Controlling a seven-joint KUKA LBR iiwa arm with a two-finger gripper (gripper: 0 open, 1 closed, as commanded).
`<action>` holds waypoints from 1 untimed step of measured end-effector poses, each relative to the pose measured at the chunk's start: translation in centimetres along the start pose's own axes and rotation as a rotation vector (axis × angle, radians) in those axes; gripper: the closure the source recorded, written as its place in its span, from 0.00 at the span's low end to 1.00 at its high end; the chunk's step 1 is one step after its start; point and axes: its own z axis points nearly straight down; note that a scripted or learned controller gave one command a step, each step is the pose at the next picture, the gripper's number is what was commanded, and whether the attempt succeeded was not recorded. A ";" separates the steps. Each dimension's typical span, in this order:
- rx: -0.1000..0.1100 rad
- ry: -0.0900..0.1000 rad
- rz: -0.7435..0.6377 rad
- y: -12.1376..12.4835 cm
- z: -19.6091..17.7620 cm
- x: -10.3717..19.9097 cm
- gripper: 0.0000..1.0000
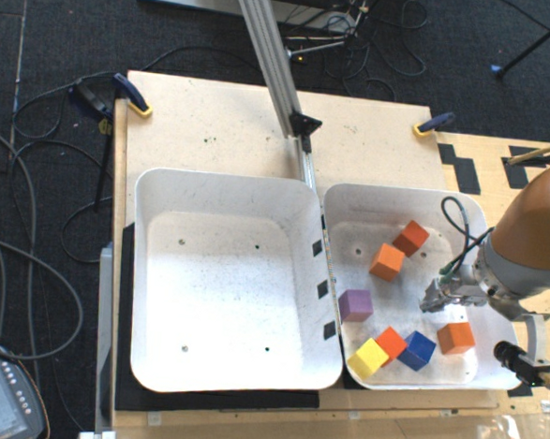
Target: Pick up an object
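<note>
Sitting in the right bin (463, 210)—four orange cubes (387, 262), one each purple (355, 305), yellow (369, 358), blue (418, 350) (fingers' (436, 300) state unclear).

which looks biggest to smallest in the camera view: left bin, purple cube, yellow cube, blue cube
1. left bin, by far the largest
2-4. purple cube, yellow cube and blue cube look about alike, so I won't rank them

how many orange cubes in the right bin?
3. One small orange cube mid-bin, one just below the gripper on the right, one between the yellow cube and blue cube. The arm may hide more.
</note>
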 end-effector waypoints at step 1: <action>-0.005 -0.002 -0.004 0.9 -6.1 0.2 1.00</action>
